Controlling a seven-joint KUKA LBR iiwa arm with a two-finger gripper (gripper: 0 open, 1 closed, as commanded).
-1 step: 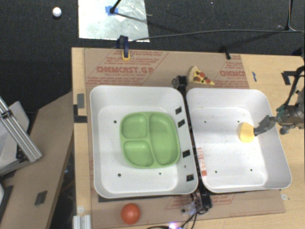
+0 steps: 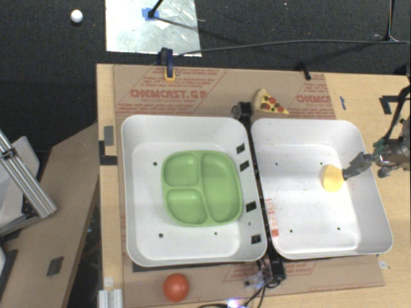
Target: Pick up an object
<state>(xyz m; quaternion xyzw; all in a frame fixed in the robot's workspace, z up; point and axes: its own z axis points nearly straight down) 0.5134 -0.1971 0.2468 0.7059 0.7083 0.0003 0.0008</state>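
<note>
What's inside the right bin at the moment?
One yellow object lies inside the right bin, near its right wall. The gripper reaches over that wall and meets the object's right side, covering that edge. The bin floor beneath the object is hidden.

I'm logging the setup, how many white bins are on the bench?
2. The left bin holds a green divided plate. The right bin holds a yellow object, with the gripper right beside it.

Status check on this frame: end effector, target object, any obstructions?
End effector low at right bin, touching yellow object; grasp unconfirmed. Nothing else near it. Green divided plate sits in left bin.
</note>
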